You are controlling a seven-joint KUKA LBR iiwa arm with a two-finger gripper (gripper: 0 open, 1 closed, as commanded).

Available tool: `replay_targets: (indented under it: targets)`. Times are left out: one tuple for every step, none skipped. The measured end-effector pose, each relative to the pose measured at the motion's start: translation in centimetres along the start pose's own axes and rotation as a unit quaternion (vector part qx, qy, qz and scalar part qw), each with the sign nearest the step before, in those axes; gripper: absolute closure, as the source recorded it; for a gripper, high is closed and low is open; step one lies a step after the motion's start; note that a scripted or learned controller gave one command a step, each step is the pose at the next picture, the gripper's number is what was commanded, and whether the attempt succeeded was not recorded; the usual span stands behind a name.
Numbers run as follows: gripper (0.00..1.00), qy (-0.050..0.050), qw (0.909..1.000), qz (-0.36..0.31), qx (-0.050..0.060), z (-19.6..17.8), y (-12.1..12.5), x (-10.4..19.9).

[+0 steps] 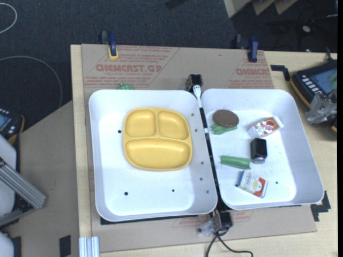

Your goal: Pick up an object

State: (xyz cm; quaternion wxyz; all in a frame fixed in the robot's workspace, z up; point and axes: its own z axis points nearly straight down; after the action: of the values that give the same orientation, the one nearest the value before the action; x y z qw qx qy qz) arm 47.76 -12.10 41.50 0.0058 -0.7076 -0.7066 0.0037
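Objects for picking lie in the right bin (300, 143): brown disc (225, 118), black can (259, 149), green stick (235, 161), two small packets (265, 126) (252, 184). Left bin (107, 159) holds a yellow divided plate (157, 138).

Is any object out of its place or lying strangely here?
One small green item lies on the board outside the left bin, beyond its far rim. Everything else sits inside the bins; nothing looks spilled or damaged.

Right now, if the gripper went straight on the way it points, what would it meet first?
Likely the right bin's rim, then the red-and-white packet, if the gripper points leftward as it seems; it is blurred, so heading and height are unclear.
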Motion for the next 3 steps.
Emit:
replay_targets:
  targets:
    - [1.00,-0.005,0.9999,0.002,-0.011,-6.9,0.1,-6.4]
    - [1.00,-0.003,0.9999,-0.002,-0.012,-12.4,0.1,-4.4]
    - [1.00,0.000,1.0000,-0.001,0.000,-0.4,0.1,-2.8]
